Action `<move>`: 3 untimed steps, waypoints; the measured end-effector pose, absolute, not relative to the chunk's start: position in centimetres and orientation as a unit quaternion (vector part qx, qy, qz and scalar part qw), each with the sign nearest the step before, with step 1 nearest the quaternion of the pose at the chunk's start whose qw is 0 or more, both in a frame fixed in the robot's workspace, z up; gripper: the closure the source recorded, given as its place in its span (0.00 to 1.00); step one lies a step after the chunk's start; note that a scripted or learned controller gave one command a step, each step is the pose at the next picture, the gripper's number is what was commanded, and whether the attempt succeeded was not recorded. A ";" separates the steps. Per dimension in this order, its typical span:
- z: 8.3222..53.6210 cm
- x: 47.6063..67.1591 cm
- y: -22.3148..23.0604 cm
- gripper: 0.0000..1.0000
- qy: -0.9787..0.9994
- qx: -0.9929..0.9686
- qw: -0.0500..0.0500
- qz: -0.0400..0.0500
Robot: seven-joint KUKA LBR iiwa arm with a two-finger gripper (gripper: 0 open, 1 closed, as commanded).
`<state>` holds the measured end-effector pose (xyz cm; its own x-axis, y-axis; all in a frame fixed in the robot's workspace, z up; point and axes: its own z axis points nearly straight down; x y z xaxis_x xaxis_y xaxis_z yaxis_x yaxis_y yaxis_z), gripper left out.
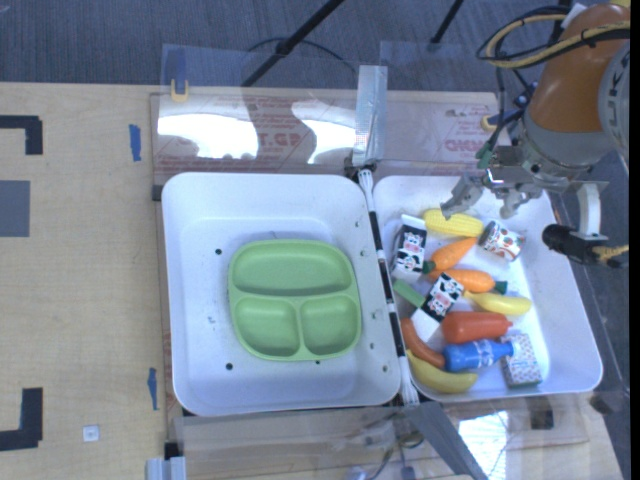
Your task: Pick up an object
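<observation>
a pale wooden counter (80, 298) fills the left and middle, its grain running across. black corner marks (25, 133) and a grey square (12, 208) sit near its left edge, with small blue tape strips (134, 141) closer in. beyond the far edge lies a dark blue-grey floor (90, 23), crossed by thin black stand legs (320, 13). a clear plastic screen (260, 118) stands along the back and catches bright white glare from overhead light. a grey post (370, 113) rises at its middle.

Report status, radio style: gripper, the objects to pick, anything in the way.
Gripper open, holding nothing, over right bin's far end. Corn cob nearest below. Toys crowded, touching. Green tray alone in left bin.
</observation>
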<state>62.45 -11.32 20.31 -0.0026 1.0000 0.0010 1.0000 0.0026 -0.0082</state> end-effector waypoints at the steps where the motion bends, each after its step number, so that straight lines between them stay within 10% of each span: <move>1: 18.3 60.6 -12.5 0.00 -0.765 -0.644 0.004 0.002; 3: 8.5 62.2 -13.2 0.00 -0.725 -0.688 -0.001 0.000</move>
